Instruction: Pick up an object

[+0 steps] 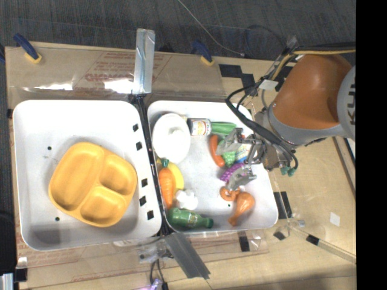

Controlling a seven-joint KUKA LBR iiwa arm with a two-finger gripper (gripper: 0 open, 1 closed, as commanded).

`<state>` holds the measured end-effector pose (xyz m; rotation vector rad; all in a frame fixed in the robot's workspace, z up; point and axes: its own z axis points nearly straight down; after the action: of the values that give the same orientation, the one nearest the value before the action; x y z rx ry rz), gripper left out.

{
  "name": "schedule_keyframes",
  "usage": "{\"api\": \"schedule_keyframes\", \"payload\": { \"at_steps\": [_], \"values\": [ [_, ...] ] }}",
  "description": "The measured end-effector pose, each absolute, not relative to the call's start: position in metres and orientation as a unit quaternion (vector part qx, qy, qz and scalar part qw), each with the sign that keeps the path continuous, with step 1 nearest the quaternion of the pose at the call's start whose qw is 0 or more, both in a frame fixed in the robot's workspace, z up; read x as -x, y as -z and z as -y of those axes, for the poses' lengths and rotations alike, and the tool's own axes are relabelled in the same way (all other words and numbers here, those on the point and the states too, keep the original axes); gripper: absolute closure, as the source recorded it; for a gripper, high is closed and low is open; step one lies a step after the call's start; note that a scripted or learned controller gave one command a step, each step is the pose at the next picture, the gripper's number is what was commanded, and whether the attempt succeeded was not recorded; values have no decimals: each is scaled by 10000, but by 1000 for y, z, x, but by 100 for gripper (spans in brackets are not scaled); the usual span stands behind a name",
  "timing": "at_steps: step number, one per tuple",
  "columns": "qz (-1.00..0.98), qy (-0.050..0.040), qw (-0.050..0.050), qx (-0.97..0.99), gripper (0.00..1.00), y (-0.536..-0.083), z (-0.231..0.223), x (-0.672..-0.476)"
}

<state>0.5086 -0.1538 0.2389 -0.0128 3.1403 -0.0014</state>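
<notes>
Grey arm [314, 110] — orange band, black cables

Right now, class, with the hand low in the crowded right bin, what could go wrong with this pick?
1. The hand sits among tightly packed toys: purple grapes, an orange carrot and a chicken drumstick. It may grab two or push one aside.
2. It works near the right bin wall, so it may bump it.

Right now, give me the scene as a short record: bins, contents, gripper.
left bin: yellow tray
right bin: white cup, carrot, green bottle, drumstick, purple grapes, other toy foods
gripper: low over the right bin's right half, by the grapes
grasp: not clear from this view
</notes>
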Motion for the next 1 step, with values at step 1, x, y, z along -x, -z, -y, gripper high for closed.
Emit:
{"api": "schedule_keyframes", "payload": {
  "at_steps": [1],
  "values": [
    [-9994, 6, 24, -355, 0, -93, 178, -519]
  ]
}}
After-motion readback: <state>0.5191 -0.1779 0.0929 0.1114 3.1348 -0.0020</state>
